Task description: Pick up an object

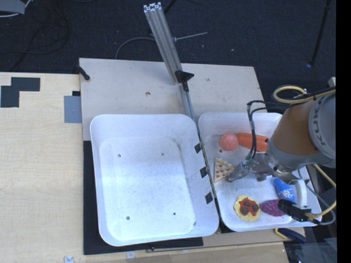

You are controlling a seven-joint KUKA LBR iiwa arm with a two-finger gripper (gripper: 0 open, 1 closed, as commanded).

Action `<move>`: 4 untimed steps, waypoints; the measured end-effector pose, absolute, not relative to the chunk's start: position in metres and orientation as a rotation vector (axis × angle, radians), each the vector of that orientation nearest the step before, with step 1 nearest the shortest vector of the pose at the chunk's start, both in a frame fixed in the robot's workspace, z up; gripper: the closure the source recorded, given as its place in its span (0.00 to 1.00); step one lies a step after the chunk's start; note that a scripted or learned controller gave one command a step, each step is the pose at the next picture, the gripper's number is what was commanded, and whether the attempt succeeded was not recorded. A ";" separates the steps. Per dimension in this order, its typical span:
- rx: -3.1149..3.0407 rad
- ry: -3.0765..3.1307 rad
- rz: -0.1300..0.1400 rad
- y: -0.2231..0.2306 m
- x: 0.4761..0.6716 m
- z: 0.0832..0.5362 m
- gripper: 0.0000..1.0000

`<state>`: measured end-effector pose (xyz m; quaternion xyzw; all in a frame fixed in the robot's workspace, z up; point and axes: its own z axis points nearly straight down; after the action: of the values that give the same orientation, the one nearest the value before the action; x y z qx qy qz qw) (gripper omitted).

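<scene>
My gripper (239,174) hangs low in the right bin (208,126), just right of a waffle-patterned wedge (221,170). A pink-red ball (228,142) and an orange carrot-like piece (253,141) lie behind it toward the bin's far side. In front of it, a yellow round toy with red spots (247,207) sits beside a purple piece (271,206). A blue piece (283,189) lies at the right, partly under the arm. I see nothing held in the gripper.
The left bin (143,179) sits beside the right one, with black clips along the shared wall. A slanted aluminium bar (167,43) rises behind the bins. Cables trail at the right edge near the arm.
</scene>
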<state>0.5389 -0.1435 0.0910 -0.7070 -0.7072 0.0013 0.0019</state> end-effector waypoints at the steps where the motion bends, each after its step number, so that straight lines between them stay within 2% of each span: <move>1: -2.222 -2.220 0.000 -0.144 0.540 0.103 1.00; 2: -2.223 -2.223 -0.002 -0.142 0.539 0.146 1.00; 4: -2.223 -2.225 -0.004 -0.139 0.533 0.262 1.00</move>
<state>0.5329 -0.1392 0.2619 -0.7069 -0.7073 -0.0013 -0.0018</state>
